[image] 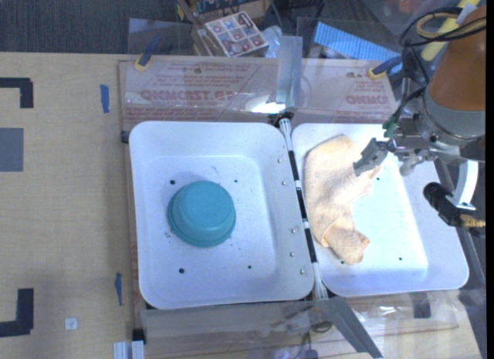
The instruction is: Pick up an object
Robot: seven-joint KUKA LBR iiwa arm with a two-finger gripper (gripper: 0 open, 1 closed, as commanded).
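the right bin (432,269) holds a crumpled tan cloth (333,195) along its left side: soft, light and limp, it should bunch under a pinch, best taken at a raised fold near its top. the teal bowl (202,212) in the left bin (154,157) looks stiffer. the gripper (384,155) hovers at the cloth's upper right edge, fingers seemingly spread, pinching nothing.

Tan bench (62,218), cluttered dark floor (77,2)

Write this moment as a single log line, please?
arm: over right bin | gripper: at cloth's upper right edge, grasp unconfirmed | left bin: teal bowl, upside down, untouched
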